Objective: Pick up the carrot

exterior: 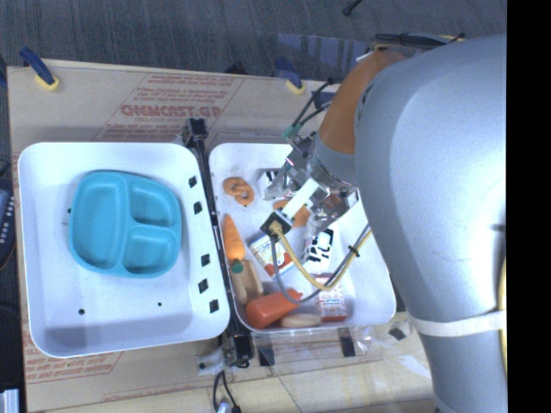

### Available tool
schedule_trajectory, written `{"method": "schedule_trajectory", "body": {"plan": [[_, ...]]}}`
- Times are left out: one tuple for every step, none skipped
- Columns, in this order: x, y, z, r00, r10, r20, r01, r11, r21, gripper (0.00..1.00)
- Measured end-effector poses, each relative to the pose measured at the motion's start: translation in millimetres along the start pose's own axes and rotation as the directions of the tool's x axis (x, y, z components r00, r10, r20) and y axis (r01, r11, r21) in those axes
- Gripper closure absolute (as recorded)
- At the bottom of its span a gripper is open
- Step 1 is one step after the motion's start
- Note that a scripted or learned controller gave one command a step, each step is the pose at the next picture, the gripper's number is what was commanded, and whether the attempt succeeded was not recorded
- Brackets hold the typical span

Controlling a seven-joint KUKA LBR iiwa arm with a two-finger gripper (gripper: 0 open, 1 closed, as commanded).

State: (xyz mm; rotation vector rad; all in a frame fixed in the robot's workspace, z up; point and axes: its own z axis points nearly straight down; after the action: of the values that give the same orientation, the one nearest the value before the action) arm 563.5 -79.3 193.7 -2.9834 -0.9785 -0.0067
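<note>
The carrot (232, 237) is orange with a green end. It lies lengthwise along the left wall of the right bin (379, 275), pointing away from the camera. My gripper (287, 188) hangs over the upper middle of that bin, to the right of the carrot and a little beyond it, apart from it. The grey arm (439, 170) with its orange band covers the bin's right side. A small orange thing (300, 217) shows just below the gripper; whether it is held I cannot tell.
An orange pretzel-shaped toy (238, 189) lies above the carrot. Below it sit a tan bread-like piece (250, 283), a red-orange toy (271, 308), a pale piece (299, 321) and a small packet (332, 304). The left bin (52, 317) holds a blue divided plate (126, 224).
</note>
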Motion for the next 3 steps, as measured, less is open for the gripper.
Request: {"method": "schedule_trajectory", "body": {"plan": [[0.4, 39.5, 103.7, 0.998, 0.059, 0.008, -0.059, 0.998, 0.004, 0.0], [43.2, 85.5, 45.4, 0.911, 0.413, 0.003, -0.413, 0.911, 0.0, 0.0], [12.2, 31.1, 100.8, 0.935, 0.355, 0.005, -0.355, 0.935, 0.0, 0.0]]}}
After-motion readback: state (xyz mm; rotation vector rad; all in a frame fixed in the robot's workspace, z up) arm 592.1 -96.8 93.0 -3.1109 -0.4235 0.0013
